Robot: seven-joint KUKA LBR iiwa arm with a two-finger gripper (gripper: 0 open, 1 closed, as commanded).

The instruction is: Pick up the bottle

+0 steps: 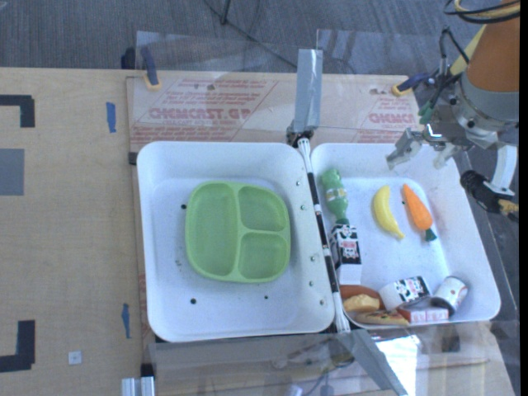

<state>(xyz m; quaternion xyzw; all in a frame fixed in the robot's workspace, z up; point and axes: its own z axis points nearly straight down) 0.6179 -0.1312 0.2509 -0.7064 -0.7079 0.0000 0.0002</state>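
right bin [462, 304], claw [421, 148] high above its far edge

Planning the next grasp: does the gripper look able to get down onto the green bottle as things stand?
Probably yes: the green bottle lies uncovered by the bin's left wall, and the gripper hovers above the same bin.

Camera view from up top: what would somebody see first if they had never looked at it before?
The big green plate with three sections jumps out, lying in the middle of the left bin. Next come the bright toys in the right bin: a yellow banana beside an orange carrot, and a green bottle by the divider. The arm's pincer hovers over that bin's far right corner.
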